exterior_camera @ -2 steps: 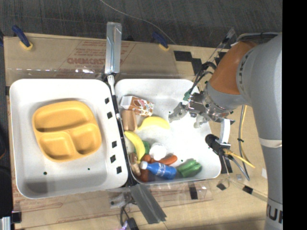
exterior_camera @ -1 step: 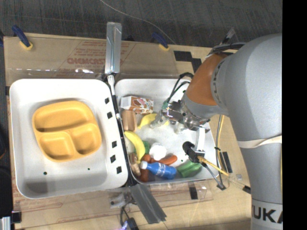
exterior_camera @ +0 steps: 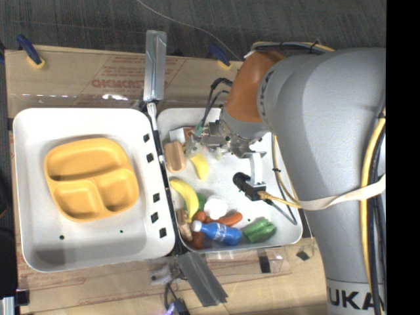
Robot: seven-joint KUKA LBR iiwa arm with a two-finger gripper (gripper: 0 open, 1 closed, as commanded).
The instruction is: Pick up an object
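Sitting on cardboard-topped bench [exterior_camera: 79,77] w/ dark carpet [exterior_camera: 65,8] behind; end effector [exterior_camera: 210,138] state unclear.

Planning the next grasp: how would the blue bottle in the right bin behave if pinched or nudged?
The blue bottle lies on its side, so it may roll when nudged. Its smooth rounded body looks slippery. The green pepper toy and banana crowd it, probably blocking the fingers.

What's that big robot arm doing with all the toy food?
The grey arm reaches over the right bin, which is full of toy food: a banana, a blue bottle, a green pepper and more. Its end effector sits low near the bin's far end, by a small yellow piece. It isn't clearly holding anything. The left bin holds a yellow tray.
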